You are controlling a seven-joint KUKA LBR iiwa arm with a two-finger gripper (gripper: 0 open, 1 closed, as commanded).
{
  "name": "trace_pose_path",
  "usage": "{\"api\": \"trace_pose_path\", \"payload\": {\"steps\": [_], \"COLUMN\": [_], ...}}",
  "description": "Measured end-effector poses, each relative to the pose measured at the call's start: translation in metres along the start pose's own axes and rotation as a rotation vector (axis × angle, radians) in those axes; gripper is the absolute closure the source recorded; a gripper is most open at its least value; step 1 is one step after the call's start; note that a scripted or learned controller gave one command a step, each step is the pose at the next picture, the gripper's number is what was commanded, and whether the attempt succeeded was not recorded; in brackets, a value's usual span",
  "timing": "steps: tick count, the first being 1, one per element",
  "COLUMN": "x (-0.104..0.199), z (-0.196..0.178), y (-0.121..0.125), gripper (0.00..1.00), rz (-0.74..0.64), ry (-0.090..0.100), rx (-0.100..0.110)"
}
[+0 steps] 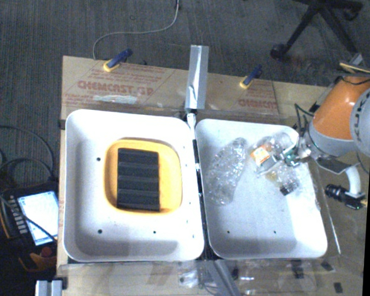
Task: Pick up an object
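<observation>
Grasp step: gripper, finger state indiscernible, over clear crinkled plastic packet in right white bin; next, lift to confirm.

- The arm shows a rounded orange shell just beyond the right bin's far right corner.
- A pale grey, curved casing adjoins the orange on its outer side.
- Below it sits a white and grey housing, off the bin's right rim.
- A black stub-like fitting projects there.
- Thin dark cables curve near the orange shell.
</observation>
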State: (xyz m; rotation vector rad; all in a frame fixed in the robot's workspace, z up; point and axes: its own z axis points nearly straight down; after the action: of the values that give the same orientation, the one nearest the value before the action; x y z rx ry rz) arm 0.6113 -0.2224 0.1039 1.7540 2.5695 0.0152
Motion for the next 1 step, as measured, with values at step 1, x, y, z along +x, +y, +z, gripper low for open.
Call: {"api": "trace_pose_path", "payload": {"steps": [1], "x": [0.0369], "z": [-0.0671], "y": [0.0006], "gripper": [0.00], "rz": [0.015], "ry": [0.019], "rx": [0.024]}}
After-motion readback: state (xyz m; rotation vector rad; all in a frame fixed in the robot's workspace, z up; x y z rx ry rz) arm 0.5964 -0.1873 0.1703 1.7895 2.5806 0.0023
